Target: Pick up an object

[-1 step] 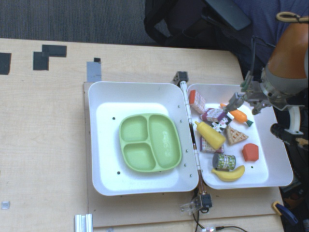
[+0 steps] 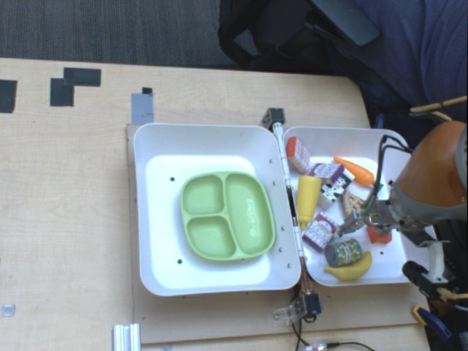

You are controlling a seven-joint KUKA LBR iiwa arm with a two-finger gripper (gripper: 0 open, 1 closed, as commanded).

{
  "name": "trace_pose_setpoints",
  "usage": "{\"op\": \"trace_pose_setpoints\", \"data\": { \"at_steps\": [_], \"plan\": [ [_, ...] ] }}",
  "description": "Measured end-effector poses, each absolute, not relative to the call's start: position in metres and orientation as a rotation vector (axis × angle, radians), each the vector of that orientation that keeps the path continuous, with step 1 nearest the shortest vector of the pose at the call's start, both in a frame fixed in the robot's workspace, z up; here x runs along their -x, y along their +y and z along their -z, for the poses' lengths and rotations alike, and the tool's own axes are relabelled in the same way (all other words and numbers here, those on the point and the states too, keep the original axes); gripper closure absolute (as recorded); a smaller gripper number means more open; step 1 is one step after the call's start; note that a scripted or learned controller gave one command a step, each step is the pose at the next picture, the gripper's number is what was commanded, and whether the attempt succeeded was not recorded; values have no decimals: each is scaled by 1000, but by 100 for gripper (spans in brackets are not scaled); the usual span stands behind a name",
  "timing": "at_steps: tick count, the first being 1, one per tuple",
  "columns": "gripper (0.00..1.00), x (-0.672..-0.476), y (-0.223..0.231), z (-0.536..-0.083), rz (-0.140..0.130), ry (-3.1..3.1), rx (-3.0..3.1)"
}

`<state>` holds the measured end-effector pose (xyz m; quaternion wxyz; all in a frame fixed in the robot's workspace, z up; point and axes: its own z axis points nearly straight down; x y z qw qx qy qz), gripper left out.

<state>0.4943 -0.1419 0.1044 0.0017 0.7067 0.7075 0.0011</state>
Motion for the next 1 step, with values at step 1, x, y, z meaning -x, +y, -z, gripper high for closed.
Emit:
{"op": "trace_pose_setpoints", "data": {
  "at_steps": [1],
  "plan": [
    [0, -495, -111, -95, -16, 2186, -2200]
  ]
}}
